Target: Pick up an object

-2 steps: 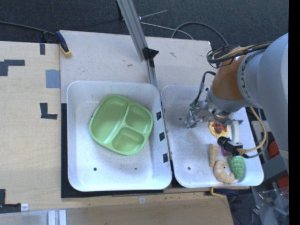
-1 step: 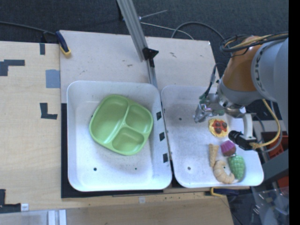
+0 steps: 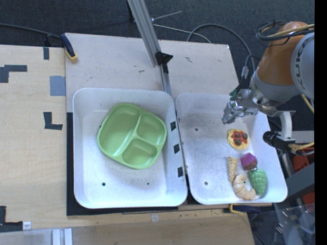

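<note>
The right bin [image 3: 204,152] holds several small toy foods along its right side: a round yellow tart with red bits [image 3: 238,139], a purple piece [image 3: 249,161], a green bumpy piece [image 3: 258,181], a tan cone [image 3: 233,167] and a curled tan shrimp-like piece [image 3: 243,189]. My gripper [image 3: 230,114] hangs over the bin's upper right part, just above and left of the tart, with nothing visible between its fingers. The orange-banded arm [image 3: 281,60] reaches in from the right.
A green divided plate [image 3: 132,135] lies in the left bin [image 3: 87,177]. A metal pole [image 3: 145,24] slants down to the divider between the bins. Cables run behind the right bin. A yellow-and-blue clamp [image 3: 69,47] sits at the back left.
</note>
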